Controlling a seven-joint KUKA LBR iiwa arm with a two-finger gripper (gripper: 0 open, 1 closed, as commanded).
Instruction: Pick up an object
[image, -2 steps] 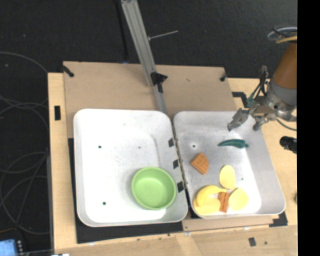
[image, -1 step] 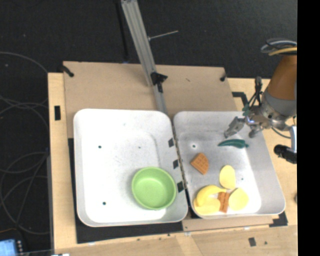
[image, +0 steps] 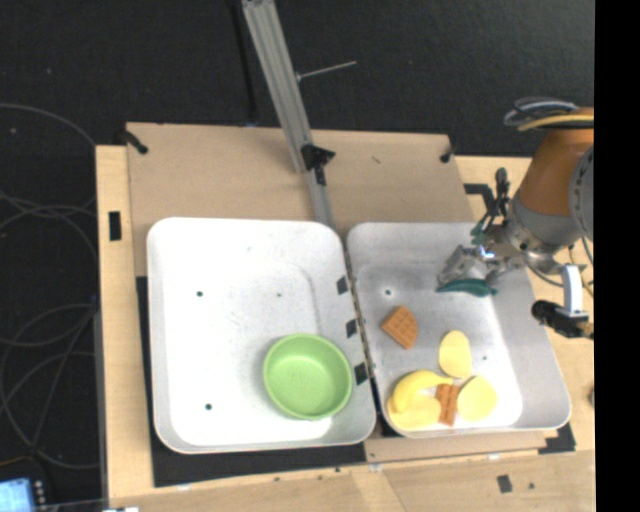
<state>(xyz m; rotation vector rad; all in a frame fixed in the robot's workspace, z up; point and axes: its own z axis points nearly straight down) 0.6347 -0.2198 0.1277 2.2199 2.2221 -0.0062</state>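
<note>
My gripper (image: 462, 278) hangs over the upper right part of the right bin (image: 400, 250), its teal-tipped fingers spread apart with nothing between them. Below it in that bin lie an orange waffle-like piece (image: 400, 326), a pale yellow slice (image: 455, 352), and a yellow lumpy item (image: 418, 396) beside another yellow slice (image: 479, 398), with a small brown-orange strip (image: 447, 404) across them. The gripper is above and to the right of the waffle piece, apart from all of them. A green bowl (image: 308, 375) sits in the lower right of the left bin (image: 200, 270).
A slanted metal pole (image: 285, 100) rises from behind the seam between the bins. The arm's orange band (image: 555, 170) and grey wrist stand over the right bin's far right edge. Cables lie on the dark floor at left.
</note>
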